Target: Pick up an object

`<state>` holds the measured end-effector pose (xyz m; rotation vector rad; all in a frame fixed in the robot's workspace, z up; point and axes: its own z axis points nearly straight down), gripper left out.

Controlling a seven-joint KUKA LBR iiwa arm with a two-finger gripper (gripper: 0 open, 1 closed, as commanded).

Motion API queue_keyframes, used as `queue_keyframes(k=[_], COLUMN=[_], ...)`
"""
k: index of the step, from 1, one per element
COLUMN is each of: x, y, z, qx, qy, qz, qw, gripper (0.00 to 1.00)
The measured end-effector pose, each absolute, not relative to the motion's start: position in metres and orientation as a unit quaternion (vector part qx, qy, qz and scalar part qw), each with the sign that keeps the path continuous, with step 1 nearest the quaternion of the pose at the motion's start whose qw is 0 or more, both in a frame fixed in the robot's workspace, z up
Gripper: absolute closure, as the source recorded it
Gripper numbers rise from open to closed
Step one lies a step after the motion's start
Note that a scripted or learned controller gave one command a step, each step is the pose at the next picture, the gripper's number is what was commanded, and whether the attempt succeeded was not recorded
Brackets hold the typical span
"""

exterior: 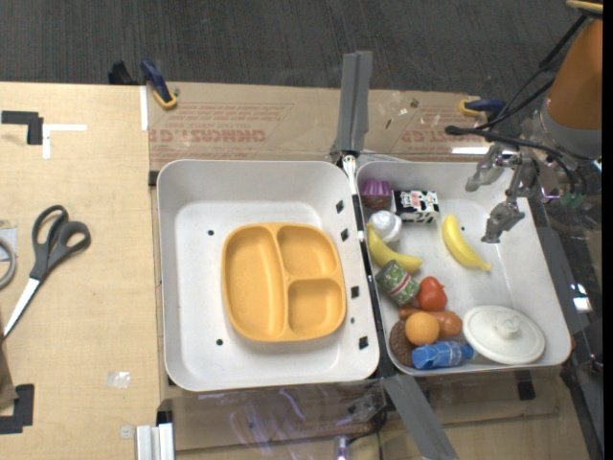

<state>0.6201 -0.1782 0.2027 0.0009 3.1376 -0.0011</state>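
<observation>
Two white bins sit on the table (86, 372); the hand (500, 220) hangs over the right bin (546, 286), its grip impossible to tell, just beside a banana (465, 244) lying on that bin's floor

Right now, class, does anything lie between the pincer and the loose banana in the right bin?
Nothing visible does. The pincer hangs over the right bin, just right of the banana, with bare white floor between them. The milk carton lies left of the banana, the white lid nearer the camera.
</observation>
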Motion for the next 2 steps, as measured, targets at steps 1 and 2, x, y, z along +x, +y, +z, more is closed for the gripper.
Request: queue_keyframes(k=[1, 2], x=[0.616, 0.618], y=[-0.169, -0.168], z=[0.094, 0.105], qx=[0.090, 0.088], qy=[0.996, 0.996], qz=[-0.0004, -0.0009], qw=[0.002, 0.005], gripper=[0.00, 1.00])
